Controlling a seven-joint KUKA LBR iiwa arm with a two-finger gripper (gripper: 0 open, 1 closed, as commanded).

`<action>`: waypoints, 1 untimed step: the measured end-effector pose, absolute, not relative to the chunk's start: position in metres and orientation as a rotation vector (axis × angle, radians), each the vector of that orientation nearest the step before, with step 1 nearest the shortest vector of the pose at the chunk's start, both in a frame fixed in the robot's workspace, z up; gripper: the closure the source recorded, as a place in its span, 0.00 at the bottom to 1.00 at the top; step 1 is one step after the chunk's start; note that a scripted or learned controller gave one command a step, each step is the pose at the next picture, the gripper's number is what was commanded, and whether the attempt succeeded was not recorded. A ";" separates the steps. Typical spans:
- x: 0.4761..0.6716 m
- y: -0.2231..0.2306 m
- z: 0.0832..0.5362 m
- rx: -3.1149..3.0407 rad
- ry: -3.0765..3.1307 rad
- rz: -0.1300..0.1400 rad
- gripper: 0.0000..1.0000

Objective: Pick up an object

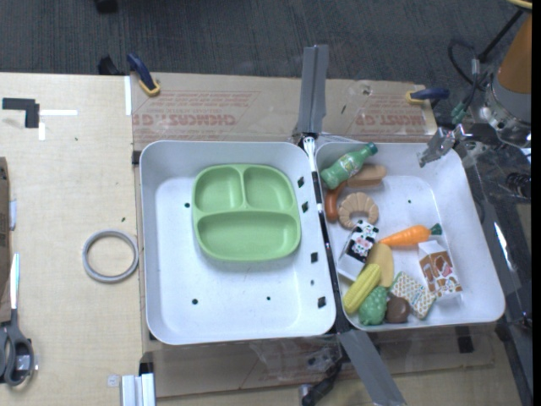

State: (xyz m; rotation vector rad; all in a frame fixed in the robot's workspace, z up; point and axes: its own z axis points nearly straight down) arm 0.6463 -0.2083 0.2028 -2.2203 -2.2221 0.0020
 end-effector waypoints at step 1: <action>0.657 -0.220 0.146 -2.418 -2.007 0.002 0.00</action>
